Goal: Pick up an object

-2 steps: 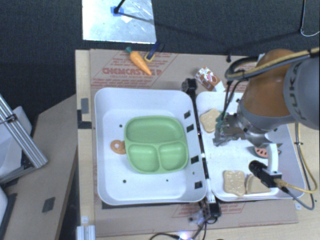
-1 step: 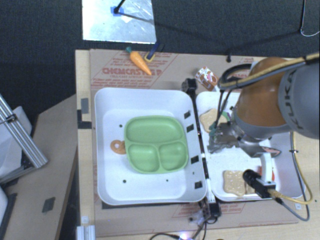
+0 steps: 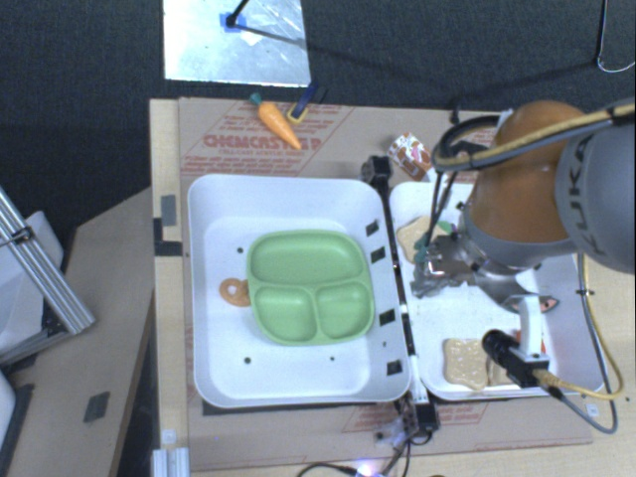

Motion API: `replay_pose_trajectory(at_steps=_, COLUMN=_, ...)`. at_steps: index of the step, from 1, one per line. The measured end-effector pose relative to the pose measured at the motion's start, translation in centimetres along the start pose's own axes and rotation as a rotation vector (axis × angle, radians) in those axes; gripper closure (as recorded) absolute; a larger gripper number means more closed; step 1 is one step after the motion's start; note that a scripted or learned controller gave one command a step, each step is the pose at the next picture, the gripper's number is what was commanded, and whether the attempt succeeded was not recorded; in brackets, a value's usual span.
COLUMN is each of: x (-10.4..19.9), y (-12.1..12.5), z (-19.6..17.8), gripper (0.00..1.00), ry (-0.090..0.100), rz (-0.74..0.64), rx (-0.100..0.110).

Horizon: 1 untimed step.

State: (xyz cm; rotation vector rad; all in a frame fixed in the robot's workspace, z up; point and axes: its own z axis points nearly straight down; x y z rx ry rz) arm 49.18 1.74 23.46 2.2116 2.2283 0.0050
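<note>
Arm poised over the right bin, with a slice of toast lying just near of the wrist

The gripper [image 3: 429,266] sits low in the right bin [image 3: 571,381], close to its left wall, but the grey wrist and orange band cover most of it, so I cannot tell its state or whether anything is in it. The likeliest target, a toast slice [image 3: 462,362], lies flat on the bin floor toward the near edge, a little right of and nearer than the gripper, partly overlapped by a black part of the arm. A second pale piece [image 3: 410,235] lies just beyond the gripper on the far side. The left bin [image 3: 214,366] holds a green divided plate [image 3: 306,286] with a small pretzel-like ring [image 3: 235,292] touching its left edge. A toy carrot [image 3: 278,124] and a wrapped snack [image 3: 409,155] lie outside on the bench, beyond the bins.
</note>
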Motion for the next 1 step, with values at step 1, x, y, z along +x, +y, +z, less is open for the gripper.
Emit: replay_pose_trajectory(at_steps=1, x=0.52, y=-0.27, z=1.26, gripper=1.00, ry=0.000, rz=0.002, rx=0.003)
